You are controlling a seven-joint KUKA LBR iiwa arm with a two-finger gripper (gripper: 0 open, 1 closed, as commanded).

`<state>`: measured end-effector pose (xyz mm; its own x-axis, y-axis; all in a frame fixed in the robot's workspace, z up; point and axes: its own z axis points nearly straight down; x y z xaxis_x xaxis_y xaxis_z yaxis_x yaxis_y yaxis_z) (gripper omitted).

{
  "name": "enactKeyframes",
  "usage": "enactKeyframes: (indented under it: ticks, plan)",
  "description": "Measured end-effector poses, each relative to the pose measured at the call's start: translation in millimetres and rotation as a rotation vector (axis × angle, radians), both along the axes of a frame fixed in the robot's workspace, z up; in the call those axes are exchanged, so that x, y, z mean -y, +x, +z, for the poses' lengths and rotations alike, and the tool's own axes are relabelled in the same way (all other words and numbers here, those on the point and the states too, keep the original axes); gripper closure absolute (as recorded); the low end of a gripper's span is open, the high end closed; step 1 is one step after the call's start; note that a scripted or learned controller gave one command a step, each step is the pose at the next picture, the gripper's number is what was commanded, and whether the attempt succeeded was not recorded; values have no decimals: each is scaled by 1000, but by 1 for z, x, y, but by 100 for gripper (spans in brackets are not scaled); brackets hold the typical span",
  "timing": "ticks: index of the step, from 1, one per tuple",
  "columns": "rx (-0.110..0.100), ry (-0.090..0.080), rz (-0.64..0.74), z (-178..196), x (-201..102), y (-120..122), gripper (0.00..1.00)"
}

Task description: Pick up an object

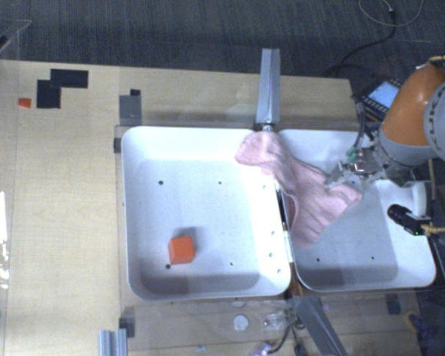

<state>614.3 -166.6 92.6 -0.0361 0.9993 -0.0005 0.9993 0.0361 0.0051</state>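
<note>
Nearest to us, at the bottom edge of the view, we see grey metal brackets (300, 323) fixed to the pale wooden bench (59, 236) below the seam between the two bins. Moving from the left, we find the bench top bare apart from a small orange marker (24, 103) and black blocks (59, 86) near its far corner. Beyond the bench we see dark grey carpet (170, 13) with a thin cable (389, 10) looped on it at the far right.

Next we come to the left white bin (208, 162), where an orange cube (182, 250) sits alone on the floor near the front left corner. A grey metal post (268, 87) stands behind the seam between the bins.

Over that seam we see a pink cloth (300, 191), one end lying on the back right corner of the left bin and the rest spreading down into the right white bin (371, 262). The gripper (348, 173) sits at the cloth's right edge, in the back part of the right bin, and its fingers appear to pinch a fold of the cloth, which rises toward them. Behind it we see the arm's grey wrist and orange band (411, 117) reaching in from the right.
</note>
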Motion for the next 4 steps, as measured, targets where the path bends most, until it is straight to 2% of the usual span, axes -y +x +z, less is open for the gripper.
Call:
enactKeyframes:
  ticks: [1, 2, 3, 4]
  plan:
    - [12, -2, 150, -2, 15, -13, 0]
    - [13, -7, 283, -2, -17, -33, 0]
    - [9, -1, 51, -3, -58, -3, 0]
    - [14, -5, 186, -2, -69, -24, 0]
